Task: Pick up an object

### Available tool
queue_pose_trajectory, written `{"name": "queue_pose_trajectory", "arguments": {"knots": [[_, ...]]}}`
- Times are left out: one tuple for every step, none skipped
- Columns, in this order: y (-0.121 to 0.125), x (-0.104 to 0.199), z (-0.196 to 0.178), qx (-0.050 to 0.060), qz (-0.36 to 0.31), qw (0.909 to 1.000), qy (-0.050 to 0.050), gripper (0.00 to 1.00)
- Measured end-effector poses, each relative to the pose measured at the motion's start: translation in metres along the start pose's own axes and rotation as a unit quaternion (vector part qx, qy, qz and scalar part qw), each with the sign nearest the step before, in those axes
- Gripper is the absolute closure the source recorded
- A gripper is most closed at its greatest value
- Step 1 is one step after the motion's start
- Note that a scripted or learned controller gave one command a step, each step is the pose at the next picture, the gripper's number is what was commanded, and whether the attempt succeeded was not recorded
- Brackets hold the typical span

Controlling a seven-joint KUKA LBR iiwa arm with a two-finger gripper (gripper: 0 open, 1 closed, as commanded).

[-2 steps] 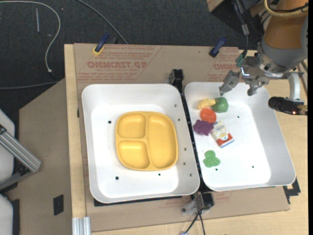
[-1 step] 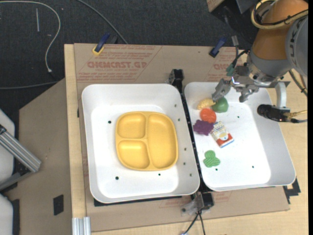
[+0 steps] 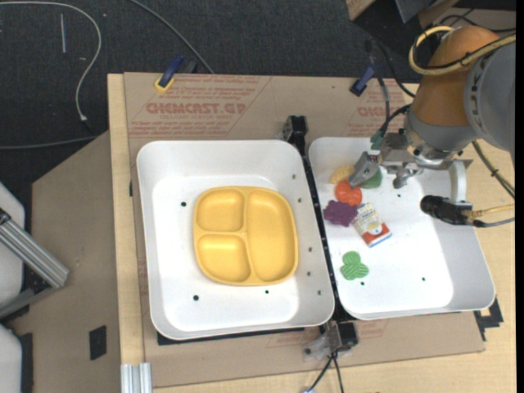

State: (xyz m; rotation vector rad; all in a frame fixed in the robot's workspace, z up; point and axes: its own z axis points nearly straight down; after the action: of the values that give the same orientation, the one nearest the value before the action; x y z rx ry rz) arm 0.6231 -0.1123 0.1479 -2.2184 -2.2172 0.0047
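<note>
My gripper (image 3: 382, 173) hangs over the far left part of the right bin (image 3: 458, 277), its two fingers spread apart and open, with nothing held between them. A small green piece (image 3: 373, 180) lies right beside the left finger. Just to the left are a yellow piece (image 3: 339, 174) and a red-orange piece (image 3: 348, 193). Nearer the front lie a purple piece (image 3: 338, 213), a small red and white carton (image 3: 372, 226) and a green leafy piece (image 3: 354, 266).
The left bin (image 3: 164, 178) holds a yellow divided plate (image 3: 246, 234). A black part with a cable (image 3: 446, 208) juts over the right bin's right side. Blue clamps (image 3: 170, 74) sit at the bench's back edge.
</note>
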Motion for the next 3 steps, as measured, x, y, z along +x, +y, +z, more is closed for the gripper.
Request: {"name": "queue_pose_trajectory", "arguments": {"knots": [[-0.001, 0.005, 0.043, 0.000, 0.000, 1.0000, 0.000, 0.00], [0.001, 0.005, 0.029, -0.003, 0.000, 1.0000, 0.000, 1.00], [-0.007, 0.004, -0.030, -0.005, 0.000, 1.0000, -0.001, 1.00]]}}
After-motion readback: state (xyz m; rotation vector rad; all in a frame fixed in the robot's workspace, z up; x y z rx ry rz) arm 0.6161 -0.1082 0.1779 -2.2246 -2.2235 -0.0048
